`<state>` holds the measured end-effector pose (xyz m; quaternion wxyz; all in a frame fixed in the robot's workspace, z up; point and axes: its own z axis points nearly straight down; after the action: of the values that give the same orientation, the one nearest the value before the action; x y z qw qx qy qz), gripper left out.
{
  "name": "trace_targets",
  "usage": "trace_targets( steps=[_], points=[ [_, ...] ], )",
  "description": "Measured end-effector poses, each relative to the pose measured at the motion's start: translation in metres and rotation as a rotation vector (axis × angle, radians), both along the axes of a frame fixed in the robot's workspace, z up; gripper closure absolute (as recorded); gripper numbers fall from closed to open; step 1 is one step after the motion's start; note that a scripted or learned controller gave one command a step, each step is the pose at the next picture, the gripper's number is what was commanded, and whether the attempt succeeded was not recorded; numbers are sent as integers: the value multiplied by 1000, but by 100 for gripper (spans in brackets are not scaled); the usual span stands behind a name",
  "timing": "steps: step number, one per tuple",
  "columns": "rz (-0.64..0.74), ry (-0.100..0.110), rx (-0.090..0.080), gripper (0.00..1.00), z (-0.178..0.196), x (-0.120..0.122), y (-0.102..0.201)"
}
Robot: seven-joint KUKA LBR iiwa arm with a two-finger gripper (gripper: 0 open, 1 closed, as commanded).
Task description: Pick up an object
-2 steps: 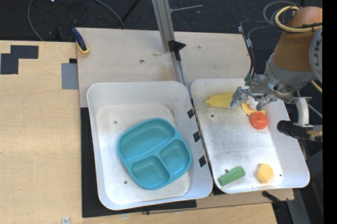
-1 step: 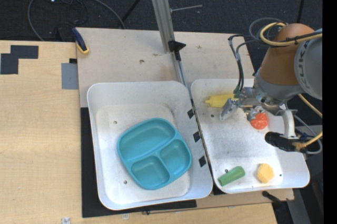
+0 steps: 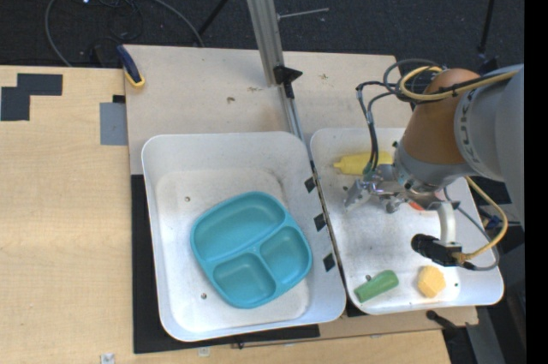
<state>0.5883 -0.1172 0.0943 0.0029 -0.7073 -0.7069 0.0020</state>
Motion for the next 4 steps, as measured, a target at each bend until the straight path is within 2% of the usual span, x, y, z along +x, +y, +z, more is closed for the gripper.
trace_targets(
  steps=[1,2,3,4],
  points=[
    [-1,-9,-1,0,0,3,-1],
    [-4,-16,4,100,11,5,0],
    [2,-9,-2,100,73,8,4],
    [2,-11,-2,100,136,8,7]
  ],
)
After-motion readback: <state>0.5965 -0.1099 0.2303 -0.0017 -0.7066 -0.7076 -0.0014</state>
